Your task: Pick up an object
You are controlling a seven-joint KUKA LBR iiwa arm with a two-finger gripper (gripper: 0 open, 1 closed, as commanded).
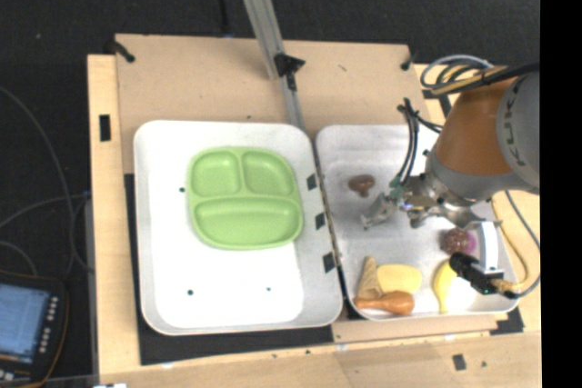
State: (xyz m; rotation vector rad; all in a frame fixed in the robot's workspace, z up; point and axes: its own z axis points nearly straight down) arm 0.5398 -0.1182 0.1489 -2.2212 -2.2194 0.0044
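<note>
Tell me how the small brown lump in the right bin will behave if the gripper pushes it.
The brown lump looks rounded, so it may roll or skid across the smooth right bin. It lies alone, so it probably would not jam against anything nearby.

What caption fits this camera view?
Gripper hovers in the right bin near a brown object; green divided plate sits left.

We see two white bins [164, 304] on tan bench [200, 77]. Light green divided plate [245, 199] in left bin. In right bin we spot brown lump [361, 184], pale yellow block [400, 277], orange-tan piece [389, 303], yellow banana shape [443, 286], dark purplish piece [456, 241]. Arm's band [473, 134] orange, shell grey.
</note>
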